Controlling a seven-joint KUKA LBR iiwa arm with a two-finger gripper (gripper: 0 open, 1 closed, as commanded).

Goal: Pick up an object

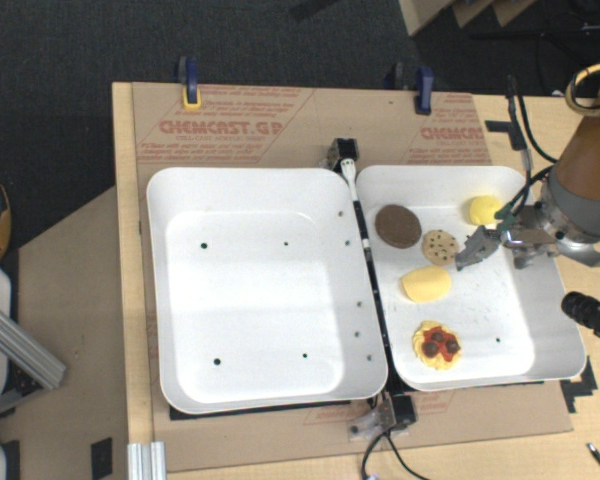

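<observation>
Grey gripper (477,251) hovers near the right bin's (550,353) far edge beside a speckled cookie (439,245); its spread cannot be told.

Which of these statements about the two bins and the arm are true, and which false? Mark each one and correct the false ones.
1. All the food items lie in the right bin. True.
2. The brown disc sits in the left bin. False: it lies in the right bin, near the divider.
3. The gripper hangs over the right bin, beside the speckled cookie. True.
4. The tart with red topping lies farthest from the camera. False: it lies nearest the front edge.
</observation>
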